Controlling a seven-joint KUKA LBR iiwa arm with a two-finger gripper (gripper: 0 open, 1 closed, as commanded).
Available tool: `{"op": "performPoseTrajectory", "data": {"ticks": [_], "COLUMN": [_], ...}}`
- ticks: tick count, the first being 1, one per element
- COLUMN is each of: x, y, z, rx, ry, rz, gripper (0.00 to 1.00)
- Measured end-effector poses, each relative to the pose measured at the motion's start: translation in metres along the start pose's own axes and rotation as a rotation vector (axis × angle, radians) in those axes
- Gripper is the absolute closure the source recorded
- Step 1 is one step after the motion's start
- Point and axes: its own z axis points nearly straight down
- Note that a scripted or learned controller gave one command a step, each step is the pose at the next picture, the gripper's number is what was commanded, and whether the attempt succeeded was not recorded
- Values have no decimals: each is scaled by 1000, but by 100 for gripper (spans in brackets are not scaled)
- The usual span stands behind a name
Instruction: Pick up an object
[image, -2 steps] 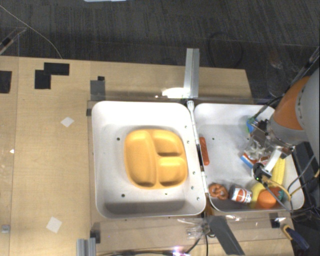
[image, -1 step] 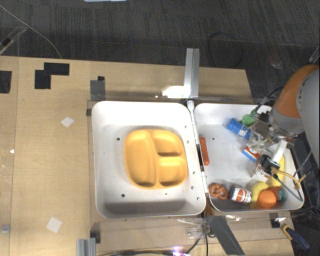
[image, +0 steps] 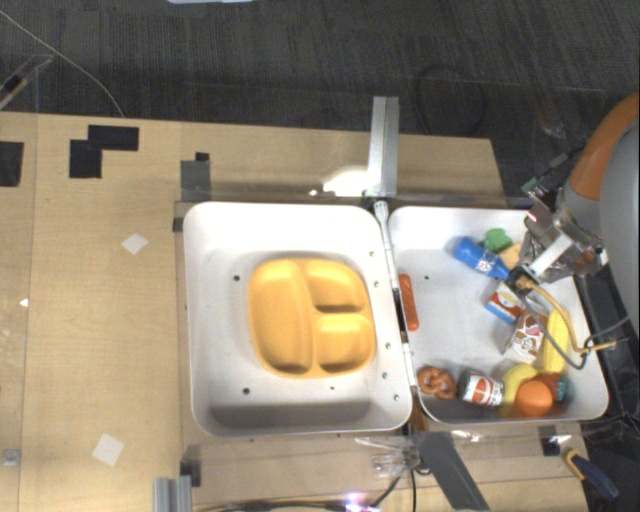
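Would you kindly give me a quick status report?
Gripper low over right bin, nothing seen held. Blue bottle beside it. Yellow tray in left bin.

The arm is cut off by the picture's right edge, so just its orange band and part of the grey wrist appear. The end effector is too small and cluttered to read clearly. It overlaps a small packet, hiding part of it. The labels on the packet and the can are too blurred to read.
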Motion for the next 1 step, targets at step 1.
{"op": "performPoseTrajectory", "data": {"ticks": [1], "x": [-43], "y": [-26], "z": [51], "rx": [-13], "ry": [16], "rz": [108], "gripper": [100]}}
